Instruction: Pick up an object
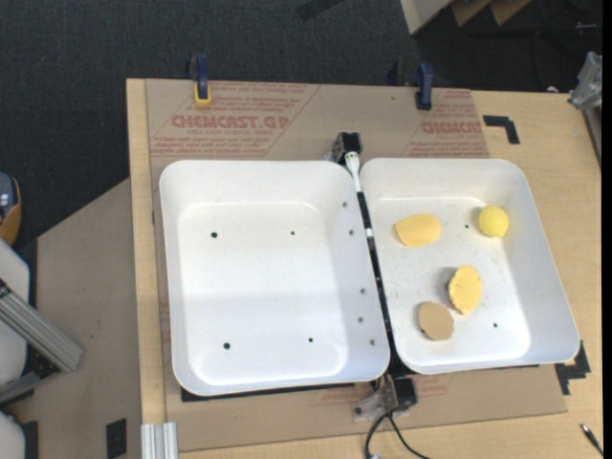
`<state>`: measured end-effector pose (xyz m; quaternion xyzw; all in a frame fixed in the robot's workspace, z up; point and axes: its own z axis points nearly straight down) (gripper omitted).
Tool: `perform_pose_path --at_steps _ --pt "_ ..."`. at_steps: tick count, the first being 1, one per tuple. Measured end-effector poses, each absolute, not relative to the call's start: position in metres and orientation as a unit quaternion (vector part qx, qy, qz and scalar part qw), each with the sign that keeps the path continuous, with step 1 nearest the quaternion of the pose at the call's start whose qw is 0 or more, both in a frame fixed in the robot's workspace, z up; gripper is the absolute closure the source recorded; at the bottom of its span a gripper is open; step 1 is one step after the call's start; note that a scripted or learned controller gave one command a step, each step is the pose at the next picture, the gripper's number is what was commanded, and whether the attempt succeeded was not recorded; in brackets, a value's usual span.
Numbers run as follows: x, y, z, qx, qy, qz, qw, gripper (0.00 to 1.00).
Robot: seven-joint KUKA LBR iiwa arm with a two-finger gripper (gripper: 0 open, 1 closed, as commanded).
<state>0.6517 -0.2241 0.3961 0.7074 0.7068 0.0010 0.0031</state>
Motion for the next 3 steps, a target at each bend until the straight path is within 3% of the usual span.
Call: perform_pose_path --at_steps 1,2,3 --pt "0.625 -0.223 0.414 0.708 0.707 0.0002 0.001 1.00" --pt "0.605 -0.198 0.370 0.707 0.708 -0.0011 -0.003 1.00" --pt "0.568 -0.183 0.388 0.707 0.707 0.0002 -0.001 1.00"
